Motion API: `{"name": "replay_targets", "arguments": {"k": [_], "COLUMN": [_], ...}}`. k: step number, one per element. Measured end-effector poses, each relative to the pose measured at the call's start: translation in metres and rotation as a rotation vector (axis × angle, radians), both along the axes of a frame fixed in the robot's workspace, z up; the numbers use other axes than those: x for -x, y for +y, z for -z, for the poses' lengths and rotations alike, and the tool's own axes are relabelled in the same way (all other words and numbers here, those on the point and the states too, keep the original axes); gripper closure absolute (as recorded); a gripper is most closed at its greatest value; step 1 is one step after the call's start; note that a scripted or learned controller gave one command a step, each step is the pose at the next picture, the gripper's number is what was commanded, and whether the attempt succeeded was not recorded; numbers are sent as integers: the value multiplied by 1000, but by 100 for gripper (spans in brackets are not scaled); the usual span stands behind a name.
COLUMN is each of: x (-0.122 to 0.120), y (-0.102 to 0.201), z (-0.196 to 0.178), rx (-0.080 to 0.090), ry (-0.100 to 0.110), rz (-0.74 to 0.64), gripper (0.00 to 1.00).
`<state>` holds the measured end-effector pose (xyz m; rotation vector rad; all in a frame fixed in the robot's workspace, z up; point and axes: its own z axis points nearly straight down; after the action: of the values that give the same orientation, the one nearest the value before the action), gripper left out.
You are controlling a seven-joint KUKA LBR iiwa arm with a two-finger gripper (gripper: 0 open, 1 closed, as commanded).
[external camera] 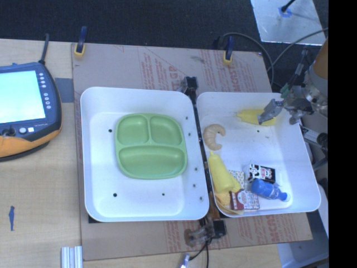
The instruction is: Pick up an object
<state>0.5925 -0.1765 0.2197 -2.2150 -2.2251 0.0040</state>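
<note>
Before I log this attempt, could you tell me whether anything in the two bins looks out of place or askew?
Nothing looks spilled or damaged. The one oddity: a long yellow soft item in the right white bin leans against the divider wall, tilted instead of lying flat. The green divided plastic plate sits flat in the left bin.

Arm (312, 96) was cut off at the view's right edge. End effector (271, 110) overlapped the yellow item (249, 116) at the right bin's (290, 149) far edge; contact couldn't be judged. Near corner: carton (244, 200) was partly buried under the yellow bag (222, 175), print too small to read.
</note>
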Motion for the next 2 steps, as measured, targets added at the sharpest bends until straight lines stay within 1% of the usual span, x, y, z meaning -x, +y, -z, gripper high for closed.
{"name": "replay_targets", "arguments": {"k": [1, 2], "x": [-50, 68], "y": [-15, -13], "z": [107, 67], "rx": [1, 1], "ry": [3, 1], "rz": [-2, -1], "gripper": [0, 0]}}
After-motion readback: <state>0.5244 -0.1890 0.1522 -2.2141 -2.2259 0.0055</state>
